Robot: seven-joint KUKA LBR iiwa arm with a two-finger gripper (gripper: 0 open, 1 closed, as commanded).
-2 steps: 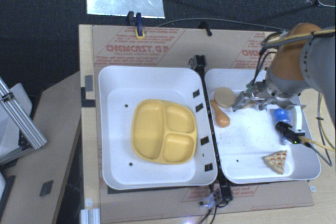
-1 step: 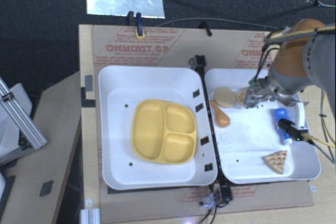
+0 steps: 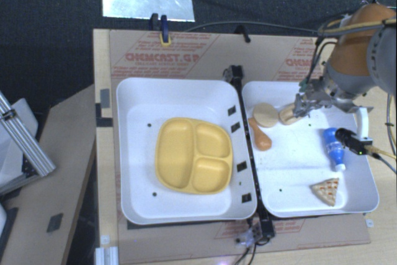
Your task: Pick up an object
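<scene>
Claw [image 3: 302,106] hovered low over the pale tan wooden piece [image 3: 287,115] in the right white bin [image 3: 371,192]; its opening I couldn't tell. Reaching stage, probably; next, close and lift.

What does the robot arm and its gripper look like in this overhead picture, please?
The arm is a rounded grey body with an orange band above the wrist. Thin dark cables loop around it. The gripper is a small grey metal assembly.

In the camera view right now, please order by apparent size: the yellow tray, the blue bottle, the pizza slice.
1. yellow tray, clearly the largest.
2. blue bottle and pizza slice look alike in size; I would not rank them.
</scene>
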